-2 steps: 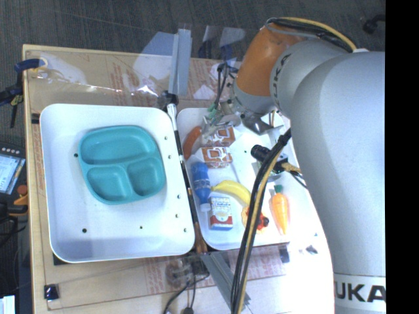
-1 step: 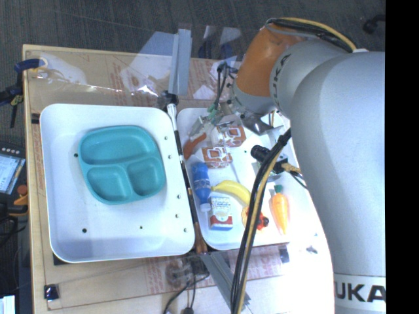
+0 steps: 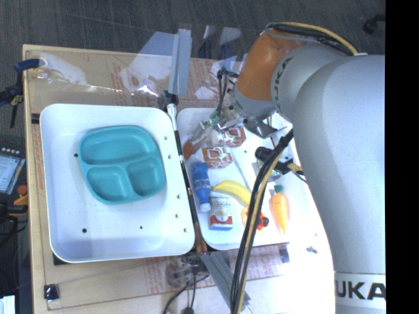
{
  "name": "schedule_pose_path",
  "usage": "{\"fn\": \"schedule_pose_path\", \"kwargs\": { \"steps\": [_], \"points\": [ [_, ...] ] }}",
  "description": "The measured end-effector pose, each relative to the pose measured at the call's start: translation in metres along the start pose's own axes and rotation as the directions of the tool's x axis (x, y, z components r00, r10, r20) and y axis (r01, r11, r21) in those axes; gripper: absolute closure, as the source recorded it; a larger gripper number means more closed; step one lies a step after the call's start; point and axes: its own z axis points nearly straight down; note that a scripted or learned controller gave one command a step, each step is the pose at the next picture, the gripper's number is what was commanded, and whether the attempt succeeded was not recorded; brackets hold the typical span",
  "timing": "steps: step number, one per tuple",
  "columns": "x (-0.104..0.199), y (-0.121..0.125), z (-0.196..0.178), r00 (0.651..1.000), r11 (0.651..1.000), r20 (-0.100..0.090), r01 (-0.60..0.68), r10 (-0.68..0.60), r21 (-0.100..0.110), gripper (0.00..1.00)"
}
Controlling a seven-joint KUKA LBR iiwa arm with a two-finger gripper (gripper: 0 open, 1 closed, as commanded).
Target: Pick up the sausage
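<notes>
The sausage (image 3: pixel 189 149) is a small red-brown piece lying at the left wall of the right bin (image 3: pixel 262 239), near its far end. My gripper (image 3: pixel 209 128) hangs low over the far left part of that bin, just up and to the right of the sausage. Nothing shows as lifted with it. The grey arm with its orange band (image 3: pixel 262 57) comes in from the right and covers the bin's far right corner.
Two brown pretzel-like pieces (image 3: pixel 217 156) lie right beside the gripper. Nearer the front are a blue bottle (image 3: pixel 200 182), a banana (image 3: pixel 232 190), a red-and-white packet (image 3: pixel 221 216) and a carrot (image 3: pixel 280 209). The left bin (image 3: pixel 59 241) holds a teal divided tray (image 3: pixel 121 162).
</notes>
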Motion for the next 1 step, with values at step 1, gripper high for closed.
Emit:
{"fn": "schedule_pose_path", "kwargs": {
  "steps": [1],
  "points": [
    [0.0046, 0.0014, -0.0003, 0.998, 0.998, 0.001, 0.056, -0.056, 0.000, 0.00]
  ]
}}
